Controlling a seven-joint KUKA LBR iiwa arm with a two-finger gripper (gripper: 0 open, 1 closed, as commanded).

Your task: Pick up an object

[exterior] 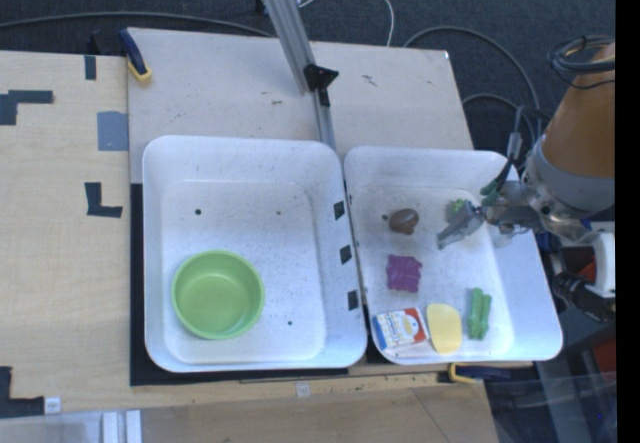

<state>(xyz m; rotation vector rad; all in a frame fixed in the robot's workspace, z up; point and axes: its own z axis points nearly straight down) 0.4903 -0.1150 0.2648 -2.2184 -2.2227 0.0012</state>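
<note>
Nothing lifted yet, by the look of it: five candidate objects lie loose on the floor of the right bin (520, 326), none raised off it. Brown lump (403, 221) near the bin's middle, purple block (404, 273) just below it; along the near wall a red-and-white packet (399, 329), a yellow piece (444, 327) touching or just beside the packet, and a green stick (479, 313) just right of the yellow piece. Small green scrap (457, 204) at the upper right, right at the tool's tip, possibly touched by it; too small to say whether a separate object or part of the hardware.

Tool (460, 224) low over the right bin's upper right area, reaching in from the right, tips pointed toward the brown lump but apart from it. Opening between the tips impossible to judge from this slanted overhead angle: grey metal blurs together, so apart or together cannot be told. Nothing plainly seen between them.

Judged stage: approach or descent, with closing, gripping and lifting all left to do. Nearest likely target the brown lump, with the purple block a little farther off.

Further out: left bin (160, 171) holding a green bowl (218, 294) in its near left corner. Both bins side by side on the bench (60, 231), cables trailing beyond the far edge.
</note>
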